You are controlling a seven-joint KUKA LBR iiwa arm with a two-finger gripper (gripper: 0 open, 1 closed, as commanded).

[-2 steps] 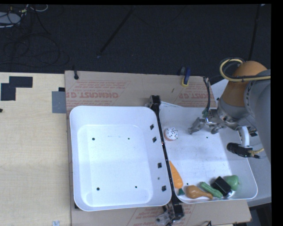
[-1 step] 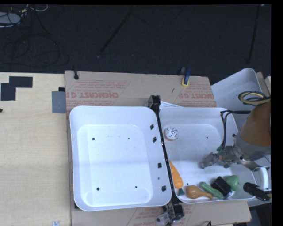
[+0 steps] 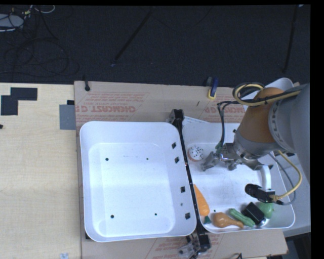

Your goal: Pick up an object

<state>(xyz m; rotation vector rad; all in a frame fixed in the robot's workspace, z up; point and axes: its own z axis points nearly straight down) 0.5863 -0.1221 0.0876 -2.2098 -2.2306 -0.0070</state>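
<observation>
This is a robotics lab. A plywood bench (image 3: 35,167) carries a taped cardboard sheet (image 3: 131,101) under two white bins (image 3: 129,129), loose cables (image 3: 30,15) trail over dark carpet beyond the bench's far edge, and a grey industrial arm (image 3: 288,121) with exposed wiring reaches in.

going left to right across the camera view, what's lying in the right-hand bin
small white spotted ball → orange carrot-shaped piece → tan gourd-shaped piece → green piece → black block
</observation>
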